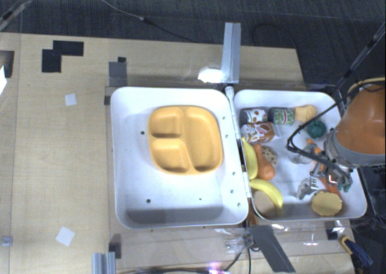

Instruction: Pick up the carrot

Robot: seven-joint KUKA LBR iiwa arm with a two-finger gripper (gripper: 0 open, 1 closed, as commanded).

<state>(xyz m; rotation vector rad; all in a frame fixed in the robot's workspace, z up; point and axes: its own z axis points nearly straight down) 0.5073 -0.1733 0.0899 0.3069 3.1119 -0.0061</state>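
The carrot (263,162) was a short orange piece lying flat in the right bin, near that bin's left wall and roughly midway along it. It lay lengthwise, its upper end thinner and its lower end rounder and broader. A yellow banana curved along its left side, touching it, and a small speckled item sat just beside its right.
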